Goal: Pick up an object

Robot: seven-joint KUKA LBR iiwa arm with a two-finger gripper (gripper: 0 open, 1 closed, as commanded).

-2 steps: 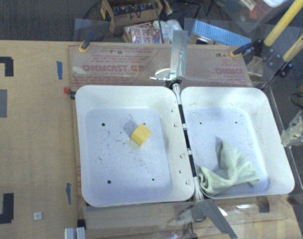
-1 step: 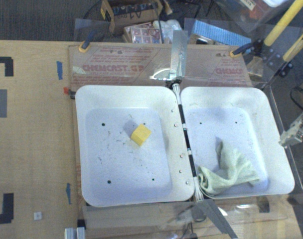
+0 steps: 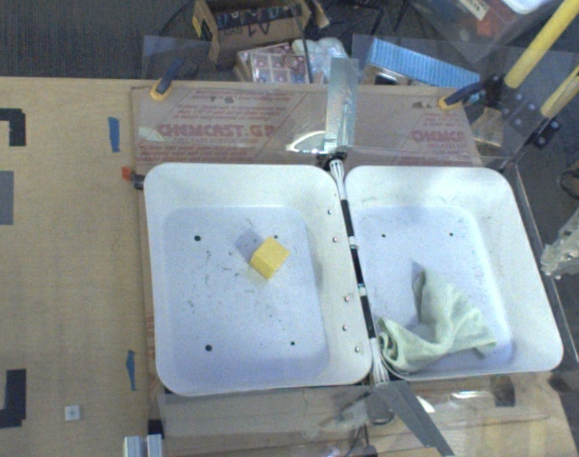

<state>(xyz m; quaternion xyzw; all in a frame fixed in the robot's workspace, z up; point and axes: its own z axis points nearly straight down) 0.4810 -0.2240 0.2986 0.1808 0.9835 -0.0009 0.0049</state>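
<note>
- Two candidates on the bench: a yellow block (image 3: 269, 257) and a crumpled pale green cloth (image 3: 440, 327).
- Pincer state: I can't tell from here how wide it stands or whether it has anything, so I'm calling nothing held.
- My arm comes in from the view's right, so the cloth in the right-hand bin (image 3: 518, 198) is the nearer reach. It sits low in that bin, bunched toward the divider between the bins.
- The cloth's long axis runs on a slant, from its heap at the bin's near corner up toward the middle.
- The block is the longer reach, across the divider in the left-hand bin (image 3: 175, 188). It sits alone near the middle of the floor, turned corner-on.
- My read: the block is the cleaner grab, and the pincer would need to rotate to square up with its faces.
</note>
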